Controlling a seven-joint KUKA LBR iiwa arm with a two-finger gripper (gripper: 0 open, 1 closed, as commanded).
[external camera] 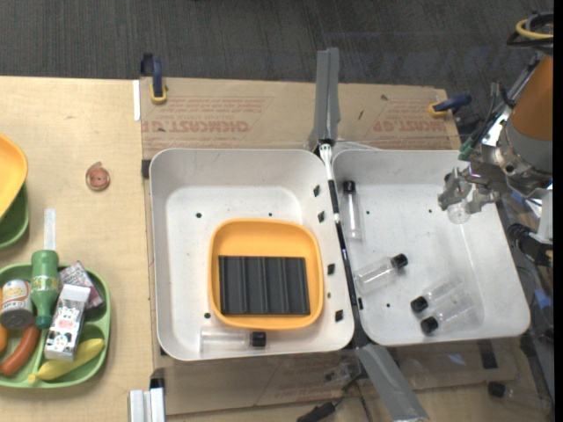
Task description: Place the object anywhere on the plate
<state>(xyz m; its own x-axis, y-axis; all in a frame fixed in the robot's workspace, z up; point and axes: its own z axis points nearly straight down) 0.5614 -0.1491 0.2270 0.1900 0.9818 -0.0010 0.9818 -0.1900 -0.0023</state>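
Poised over the far right side of the right-hand shallow white bin (493, 319), the grey two-finger gripper (459, 202) sits at the end of the arm (528, 121) with its orange band, which comes in from the right edge. Something clear and glassy shows right at its tip, but it is too small and blurred to make out, and whether the gripper is apart, together or clamped on anything I cannot tell.

In the same bin lie several clear plastic vials with black caps. One long vial (351, 207) lies close along the left wall, cap toward the far side. A shorter one (380, 271) lies nearer the middle, tilted, its cap pointing right. Two more (444, 304) rest side by side toward the near right corner, caps pointing left — all of them well apart from the gripper.

The left-hand shallow white bin (176, 236) holds the square orange plate (264, 236), with a dark ribbed insert (264, 286) across its centre. Another clear vial (230, 340) lies in that bin just beside the plate's near edge, off the plate, black cap at its right end.

Further left, on the wooden bench (70, 112), a green tray (92, 359) carries toy food and a small green bottle (43, 281) — beyond it, a small pink disc (98, 178).
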